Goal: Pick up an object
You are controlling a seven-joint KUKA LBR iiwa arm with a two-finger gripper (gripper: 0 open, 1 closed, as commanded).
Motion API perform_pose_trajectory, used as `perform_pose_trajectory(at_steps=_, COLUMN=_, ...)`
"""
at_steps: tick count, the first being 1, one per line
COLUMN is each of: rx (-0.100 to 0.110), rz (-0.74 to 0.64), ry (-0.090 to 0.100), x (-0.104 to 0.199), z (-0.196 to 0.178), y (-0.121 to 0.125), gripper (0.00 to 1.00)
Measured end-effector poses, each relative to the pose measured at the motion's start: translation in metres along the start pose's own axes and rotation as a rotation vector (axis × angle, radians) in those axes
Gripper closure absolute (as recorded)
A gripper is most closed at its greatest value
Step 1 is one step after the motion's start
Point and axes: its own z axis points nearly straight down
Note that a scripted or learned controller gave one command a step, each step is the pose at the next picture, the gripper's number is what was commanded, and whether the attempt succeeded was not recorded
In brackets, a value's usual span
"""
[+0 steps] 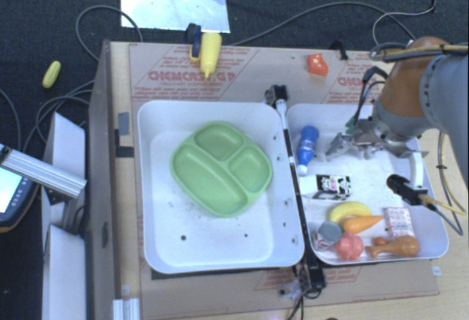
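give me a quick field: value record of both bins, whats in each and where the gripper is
left bin: green divided plate
right bin: blue bottle, black and white carton, banana, carrot, pink toy, grey disc, drumstick, snack packet
gripper: above the right bin's far end, beside the blue bottle, holding nothing visible
outside bins: yellow bottle, orange object on the bench

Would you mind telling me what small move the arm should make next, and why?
Probably a short shift toward the blue bottle before descending. The gripper sits over bare floor in the right bin, with nothing between its fingers, and the bottle lies just beside it, apart from the crowded toys at the bin's near end.
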Motion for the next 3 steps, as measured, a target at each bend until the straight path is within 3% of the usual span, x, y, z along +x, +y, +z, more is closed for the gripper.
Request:
perform_pose_trajectory(at_steps=1, rx=-0.005, rz=-0.001, ry=-0.003, x=-0.023, z=-0.076, y=0.040, gripper=0.00)
perform_pose_trajectory(at_steps=2, rx=0.001, rz=0.002, ry=-0.001, x=-0.004, z=-0.060, y=-0.051, gripper=0.00)
perform_pose_trajectory(at_steps=3, rx=-0.005, rz=0.002, ry=-0.001, x=0.046, z=-0.029, y=-0.076, gripper=0.00)
